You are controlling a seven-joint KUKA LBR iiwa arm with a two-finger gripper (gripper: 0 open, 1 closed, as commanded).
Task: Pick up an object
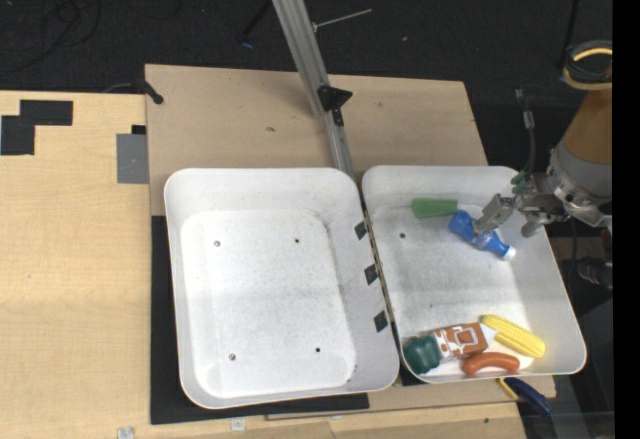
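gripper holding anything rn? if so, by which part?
Cannot be told. The gripper sits right at the blue object in the right bin, but a grasp isn't visible.

Light falls evenly from above onto the pale wooden bench top [70, 257] and the two shallow white plastic bins, which read bright but not blown out. The left white bin [200, 202] shows a soft grey shading along its inner left wall and floor edge; the right white bin [560, 307] has faint shading under its rim. The dark carpeted floor [150, 7] at the top is dim, its cables barely legible. The slanted silver aluminium rail [295, 22] catches a mild sheen. Detail is soft and grainy throughout (small items look smeared at their edges), with no obvious bending of straight lines.
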